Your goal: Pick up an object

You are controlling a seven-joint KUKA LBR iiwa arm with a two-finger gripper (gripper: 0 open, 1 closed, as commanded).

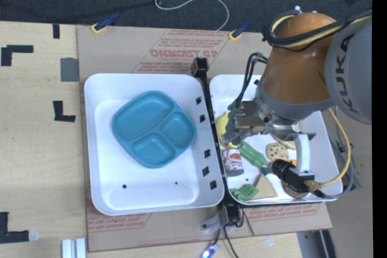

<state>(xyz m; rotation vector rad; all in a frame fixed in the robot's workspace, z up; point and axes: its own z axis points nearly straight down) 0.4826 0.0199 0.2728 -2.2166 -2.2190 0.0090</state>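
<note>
hovering low over the right bin [275, 83], we are keeping our gripper [237, 129] just above the green object [254, 155], whose long axis is running diagonally toward the bin's near right, though we cannot tell its state.

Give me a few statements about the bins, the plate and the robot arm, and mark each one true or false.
1. The blue plate lies in the left bin. True.
2. The plate has three compartments. True.
3. The arm is over the left bin. False: it is over the right bin.
4. The right bin holds several small items, including a green one near its front edge. True.
5. Food sits on the blue plate. False: its compartments are bare.
</note>
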